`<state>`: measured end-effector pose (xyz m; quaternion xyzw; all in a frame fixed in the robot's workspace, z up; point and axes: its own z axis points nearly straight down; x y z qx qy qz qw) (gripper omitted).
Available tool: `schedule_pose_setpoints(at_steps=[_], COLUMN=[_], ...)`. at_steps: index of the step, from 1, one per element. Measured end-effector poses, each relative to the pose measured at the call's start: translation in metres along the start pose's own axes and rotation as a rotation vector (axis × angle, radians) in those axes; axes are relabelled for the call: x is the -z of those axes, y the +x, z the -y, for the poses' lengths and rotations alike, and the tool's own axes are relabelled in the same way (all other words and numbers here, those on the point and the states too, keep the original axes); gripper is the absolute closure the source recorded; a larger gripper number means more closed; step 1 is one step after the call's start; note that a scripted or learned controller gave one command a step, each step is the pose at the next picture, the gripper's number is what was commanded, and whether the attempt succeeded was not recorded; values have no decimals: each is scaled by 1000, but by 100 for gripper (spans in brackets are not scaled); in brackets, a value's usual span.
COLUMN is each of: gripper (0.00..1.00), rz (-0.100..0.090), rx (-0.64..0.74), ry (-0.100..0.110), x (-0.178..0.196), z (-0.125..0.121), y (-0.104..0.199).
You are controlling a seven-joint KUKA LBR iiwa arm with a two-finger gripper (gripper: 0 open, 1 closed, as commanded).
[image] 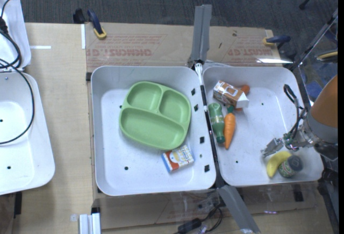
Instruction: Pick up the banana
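Down in the right bin's point(252, 74) near corner sits the banana point(277, 163), short and yellow, lying at a slant with a round dark-green thing point(291, 167) touching its right side. The hand point(275, 146) is just above it in the frame, metal fingers pointing left over the banana's upper end, and nothing is between them. They look a little spread, so I'd call it open, though they're small and a bit blurry.

My take on doing this step well: come straight down with the fingers across the banana's narrow width, not along it, and aim for the middle of the fruit. Keep the right finger from landing on that green thing, since the gap there is basically nil. Nudging in from the left side first might help.

Everything else is well apart: carrot point(229, 130) and green bottle point(216, 120) by the divider, a small carton point(230, 94) above them. Over in the left bin point(107, 120) are a green plate point(156, 114) and another little carton point(178, 158). None of it is in the way.
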<state>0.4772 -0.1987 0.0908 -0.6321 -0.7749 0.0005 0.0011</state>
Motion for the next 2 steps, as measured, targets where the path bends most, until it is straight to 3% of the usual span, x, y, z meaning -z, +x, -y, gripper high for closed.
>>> schedule_pose_setpoints(at_steps=[1, 2], gripper=[100, 100], rz=[0, 2], rx=[2, -128], ry=[0, -1], x=[8, 96], z=[-1, -19], y=[0, -19])
